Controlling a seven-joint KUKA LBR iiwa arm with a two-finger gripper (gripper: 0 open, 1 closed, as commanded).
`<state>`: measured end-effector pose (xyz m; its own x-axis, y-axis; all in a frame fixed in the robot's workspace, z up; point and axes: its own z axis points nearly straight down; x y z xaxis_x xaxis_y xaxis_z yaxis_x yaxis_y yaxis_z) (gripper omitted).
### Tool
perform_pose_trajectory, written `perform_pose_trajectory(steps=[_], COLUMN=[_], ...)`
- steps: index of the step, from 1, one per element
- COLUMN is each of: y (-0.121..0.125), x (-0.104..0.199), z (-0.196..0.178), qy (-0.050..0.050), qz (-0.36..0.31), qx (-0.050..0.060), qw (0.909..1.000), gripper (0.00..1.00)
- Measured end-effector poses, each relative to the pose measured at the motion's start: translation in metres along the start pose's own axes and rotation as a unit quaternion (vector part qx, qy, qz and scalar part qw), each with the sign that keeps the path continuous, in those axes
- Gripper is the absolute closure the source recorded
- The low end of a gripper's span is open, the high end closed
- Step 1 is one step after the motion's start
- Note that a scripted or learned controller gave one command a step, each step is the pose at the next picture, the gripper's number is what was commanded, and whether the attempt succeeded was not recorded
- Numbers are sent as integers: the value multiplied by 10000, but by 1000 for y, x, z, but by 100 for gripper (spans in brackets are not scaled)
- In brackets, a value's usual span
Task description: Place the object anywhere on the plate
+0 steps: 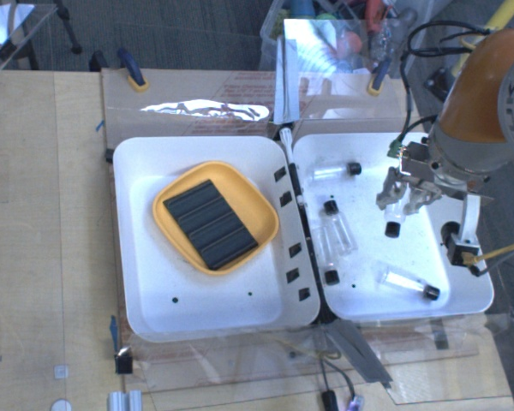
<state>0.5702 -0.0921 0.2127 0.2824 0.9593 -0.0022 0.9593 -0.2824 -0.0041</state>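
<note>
Gripper (403, 204) low over the right bin (478, 302), in its upper right part. Open or closed: cannot tell from this slant. A small clear vial (392, 224) with a black cap at its lower end sits right at the gripper's tips; whether it is gripped or merely beneath them is not clear.

Above the gripper, the grey wrist and the orange band (495, 84) come in from the right.

Rest of the right bin, all clear vials with black caps:
- one (334, 171) lying near the far wall, cap to the right
- one (332, 219) near the bin's left side, cap at the far end, with more clear tubing (343, 240) just beside it
- one (407, 280) lying near the front wall, cap toward the right
- a loose black cap or stub (331, 276) by the left wall, near the front

Left bin (137, 302): a yellow plate (167, 217), square with rounded corners, set at an angle near the middle. A black ribbed block (212, 223) lies flat on the plate — wholly within its rim, its long side running diagonally.

Along the seam between the two bins, a row of small black tabs (295, 249). Both bins rest on a pale wooden bench (34, 229).
</note>
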Motion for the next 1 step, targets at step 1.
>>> perform_pose_trajectory(steps=[1], y=[0], x=[0], z=[0], qy=[0], qz=[1], qx=[-2], qw=[10000], gripper=[0])
